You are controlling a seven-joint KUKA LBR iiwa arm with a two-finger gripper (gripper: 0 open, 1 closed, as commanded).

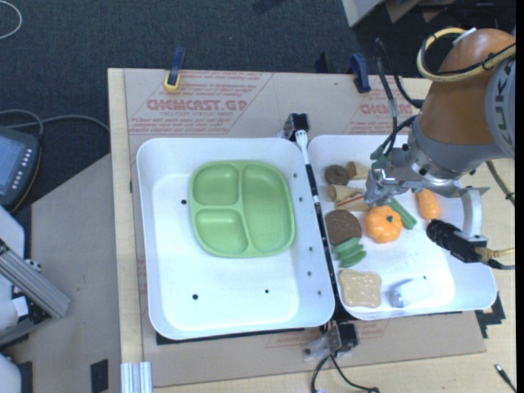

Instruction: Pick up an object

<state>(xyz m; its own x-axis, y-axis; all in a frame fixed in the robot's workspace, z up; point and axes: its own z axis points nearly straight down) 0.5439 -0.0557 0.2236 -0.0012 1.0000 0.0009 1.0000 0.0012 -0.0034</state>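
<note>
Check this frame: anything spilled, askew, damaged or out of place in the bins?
Nothing stands out. The green divided plate lies flat in the left bin; the toy foods, among them the orange pumpkin, sit loosely clustered inside the right bin, below the tool.

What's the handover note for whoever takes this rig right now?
Gripper: low over the right bin, just above the pumpkin; jaw state unclear, nothing seen held.
Right bin: pumpkin, carrot, brown patty, green pod, bread slice, cone, small brown pieces, pale blue item.
Left bin: green tray.
Done: no pick evident.
Left: grasp and lift one object.
</note>
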